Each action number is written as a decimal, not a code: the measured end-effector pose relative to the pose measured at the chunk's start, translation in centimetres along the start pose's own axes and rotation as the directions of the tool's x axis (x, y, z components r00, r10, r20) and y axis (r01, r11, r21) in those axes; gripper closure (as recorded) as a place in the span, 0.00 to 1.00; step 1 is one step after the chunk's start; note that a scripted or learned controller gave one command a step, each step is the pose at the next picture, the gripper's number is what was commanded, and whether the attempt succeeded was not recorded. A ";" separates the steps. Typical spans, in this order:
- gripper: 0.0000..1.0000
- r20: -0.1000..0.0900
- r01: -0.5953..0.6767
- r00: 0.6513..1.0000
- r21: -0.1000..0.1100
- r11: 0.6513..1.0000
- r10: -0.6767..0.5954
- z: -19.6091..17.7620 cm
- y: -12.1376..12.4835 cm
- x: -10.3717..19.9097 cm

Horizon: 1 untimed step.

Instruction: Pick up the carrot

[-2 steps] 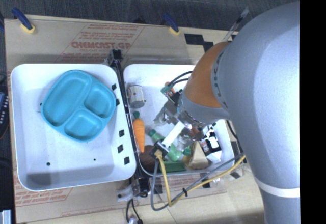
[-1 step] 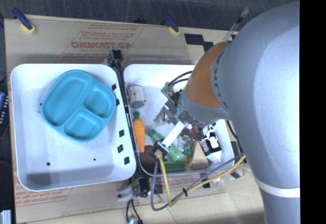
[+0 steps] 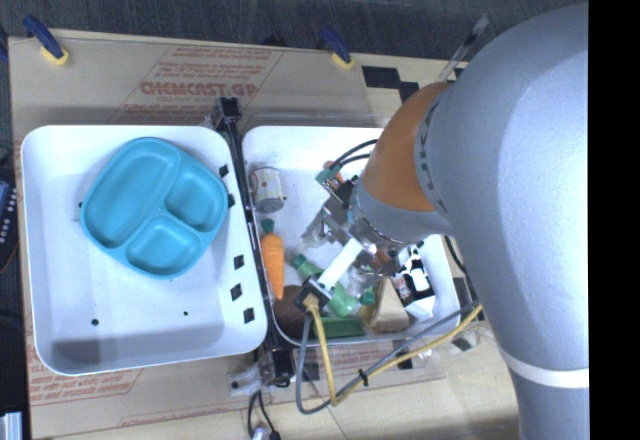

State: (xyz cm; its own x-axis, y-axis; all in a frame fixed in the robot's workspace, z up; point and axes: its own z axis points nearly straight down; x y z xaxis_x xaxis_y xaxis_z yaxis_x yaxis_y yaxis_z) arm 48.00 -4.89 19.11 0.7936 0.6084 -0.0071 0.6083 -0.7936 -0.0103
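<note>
Carrot along the right bin's left wall, tool off to its right.

The carrot (image 3: 272, 266) lies lengthwise against the left wall of the right bin (image 3: 300, 138), about midway along that wall, with one end pointing toward the bin's near edge. The tool (image 3: 335, 226) hangs over the middle of the same bin, to the carrot's right and apart from it (whether it is spread or pressed together cannot be told from this angle). A small tin (image 3: 267, 186) stands just beyond the carrot's far end, toward the bin's far left corner. Green things (image 3: 345, 305) and a brown box (image 3: 390, 314) crowd the bin's near edge, close under the grey arm (image 3: 520, 178). In the left bin (image 3: 40, 228) a blue divided plate (image 3: 155, 206) sits toward the far edge.
</note>
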 end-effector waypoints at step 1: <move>0.00 0.000 0.000 1.000 0.000 1.000 0.000 0.0 0.0 0.0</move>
State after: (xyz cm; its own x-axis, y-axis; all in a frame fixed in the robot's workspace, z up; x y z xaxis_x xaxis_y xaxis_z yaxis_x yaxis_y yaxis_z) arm 48.00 -4.89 19.11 0.7936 0.6084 -0.0071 0.6083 -0.7936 -0.0103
